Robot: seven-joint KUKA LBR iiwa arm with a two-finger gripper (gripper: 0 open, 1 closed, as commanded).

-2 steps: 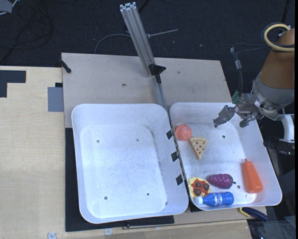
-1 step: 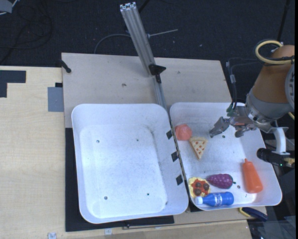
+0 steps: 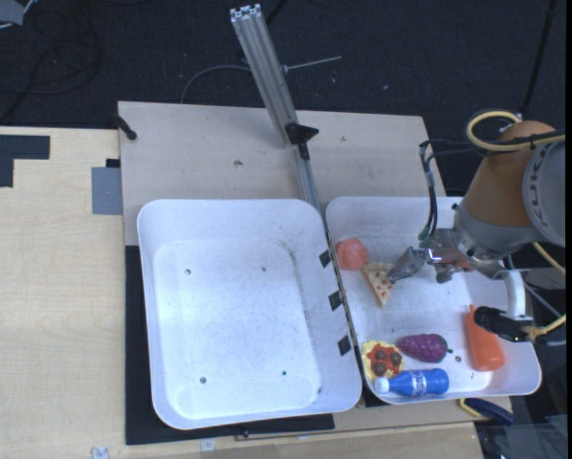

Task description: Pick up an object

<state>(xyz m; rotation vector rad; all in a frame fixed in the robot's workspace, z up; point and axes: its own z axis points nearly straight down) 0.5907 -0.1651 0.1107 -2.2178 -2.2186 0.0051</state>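
Over the right bin, the gripper reaches the cheese wedge; whether its jaws are spread or pinching, I cannot tell. Nothing looks lifted yet.

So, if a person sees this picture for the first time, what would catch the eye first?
Probably the grey arm with its orange band at the right, its claw low over the right bin beside a yellow wedge. Next, the colourful items along that bin's near edge: a purple piece, a blue bottle and an orange piece.
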